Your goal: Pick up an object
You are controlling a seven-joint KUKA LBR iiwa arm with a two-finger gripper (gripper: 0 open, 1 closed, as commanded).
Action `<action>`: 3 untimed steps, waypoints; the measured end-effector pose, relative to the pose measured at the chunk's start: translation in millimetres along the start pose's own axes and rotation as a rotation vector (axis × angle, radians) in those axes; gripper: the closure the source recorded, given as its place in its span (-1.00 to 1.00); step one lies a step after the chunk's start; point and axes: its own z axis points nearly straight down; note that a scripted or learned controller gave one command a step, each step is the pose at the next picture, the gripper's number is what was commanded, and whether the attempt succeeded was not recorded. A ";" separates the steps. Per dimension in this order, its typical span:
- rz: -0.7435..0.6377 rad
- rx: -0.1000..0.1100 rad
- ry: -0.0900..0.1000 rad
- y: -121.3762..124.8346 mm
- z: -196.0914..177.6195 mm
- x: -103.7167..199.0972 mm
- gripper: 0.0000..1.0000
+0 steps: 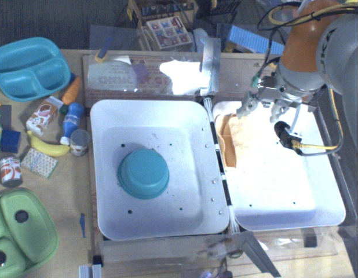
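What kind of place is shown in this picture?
Probably a robotics lab bench for grasping trials: a grey and orange arm above two white bins, with toy food such as a banana nearby.

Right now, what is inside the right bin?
In the right bin, a tan cloth-like item lies against its left wall, and the gripper hangs over the far end. Glare washes out the floor, hiding anything small.
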 end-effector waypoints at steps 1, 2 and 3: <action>0.226 0.000 -0.002 29.2 19.0 -88.7 -1.00; -0.181 -0.008 -0.001 24.2 95.4 -33.3 -1.00; -0.173 -0.001 -0.001 29.7 34.3 -87.6 -1.00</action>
